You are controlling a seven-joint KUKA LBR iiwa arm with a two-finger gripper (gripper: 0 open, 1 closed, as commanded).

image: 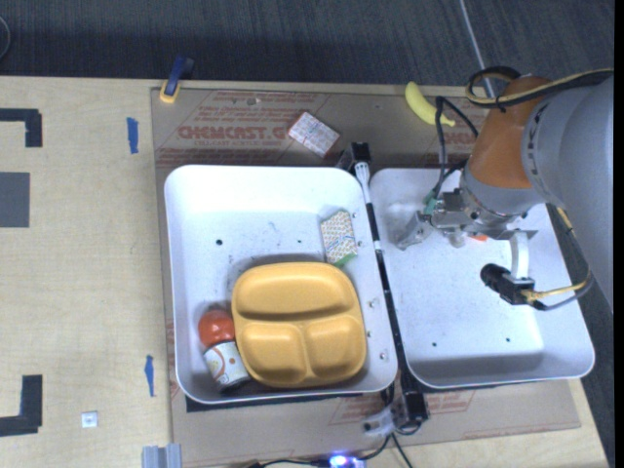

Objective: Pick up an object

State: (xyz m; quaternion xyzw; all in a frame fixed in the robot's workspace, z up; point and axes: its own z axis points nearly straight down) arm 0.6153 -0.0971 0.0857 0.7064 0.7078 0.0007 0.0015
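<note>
End effector: my end effector point(426, 224) hangs over the right white plastic bin point(507, 354); I can't make out its grip state.
Objects: yellow compartment tray point(297, 325), orange-capped bottle point(220, 347), patterned packet point(337, 236), all in the left white bin point(185, 261).
Risk: I judge a descent here grabs nothing, since the objects lie across the divider.

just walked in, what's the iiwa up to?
The arm reaches in from the right, with its tool low over the upper-left part of the right bin. Nothing is visible between its fingers. The candidate objects all sit in the left bin: a yellow divided tray, a small bottle with an orange-red cap beside it, and a small patterned packet near the right wall. So no pick is evident at this moment.
</note>
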